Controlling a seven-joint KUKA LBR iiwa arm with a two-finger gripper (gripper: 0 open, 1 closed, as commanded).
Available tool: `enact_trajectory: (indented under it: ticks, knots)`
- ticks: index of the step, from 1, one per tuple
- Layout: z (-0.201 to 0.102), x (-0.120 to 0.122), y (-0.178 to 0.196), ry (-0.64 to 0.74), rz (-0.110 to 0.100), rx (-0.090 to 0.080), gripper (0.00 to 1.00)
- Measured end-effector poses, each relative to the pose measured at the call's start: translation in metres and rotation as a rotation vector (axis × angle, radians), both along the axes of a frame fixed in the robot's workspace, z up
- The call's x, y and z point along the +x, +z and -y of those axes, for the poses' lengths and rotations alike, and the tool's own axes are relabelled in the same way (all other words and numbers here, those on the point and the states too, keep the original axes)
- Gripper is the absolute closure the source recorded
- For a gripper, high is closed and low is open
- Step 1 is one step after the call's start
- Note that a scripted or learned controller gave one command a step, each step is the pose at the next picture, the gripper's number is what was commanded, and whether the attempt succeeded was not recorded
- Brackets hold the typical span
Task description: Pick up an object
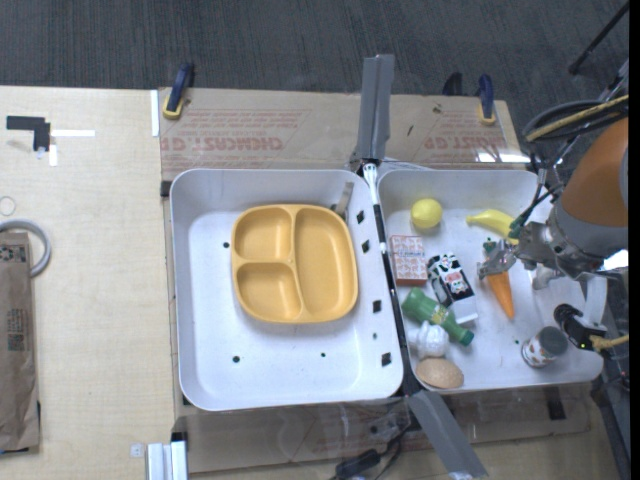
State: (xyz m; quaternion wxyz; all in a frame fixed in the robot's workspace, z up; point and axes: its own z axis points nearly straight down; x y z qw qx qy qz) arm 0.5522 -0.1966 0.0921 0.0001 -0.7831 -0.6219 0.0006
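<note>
Pincer of the grey arm hangs low over the right bin, reaching in from the right; whether it is apart or together cannot be told from this slanted view. Nothing is visibly held in it.

Nearest the front rim of that bin lie a tan, rounded, bun-like thing and, toward the right corner, a small can on its side. Just behind the bun sits a white lumpy item, touching a green bottle that lies tilted across the floor. Farther in stands a small black-and-white carton, and beside it a reddish patterned box close to the bin's left wall. An orange carrot, slim and tapering to a point, lies just beside and below the pincer. Beyond it a yellow banana curves near the far rim, and a round yellow lemon rests to its left.

Open white floor shows between the carrot and the can, and along the front edge right of the bun.

Left bin carries a yellow three-part plate near its middle, with bare floor around it on all sides. Both bins sit on brown cardboard clipped at the far edge of the bench.
</note>
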Motion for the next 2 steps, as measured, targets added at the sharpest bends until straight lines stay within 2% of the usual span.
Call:
enact_trajectory:
  ticks: [1, 2]
  knots:
    - [0.000, 0.000, 0.008, -0.002, -0.002, 0.000, 1.00]
    - [-0.029, 0.017, 0.102, -0.010, -0.001, -0.001, 1.00]
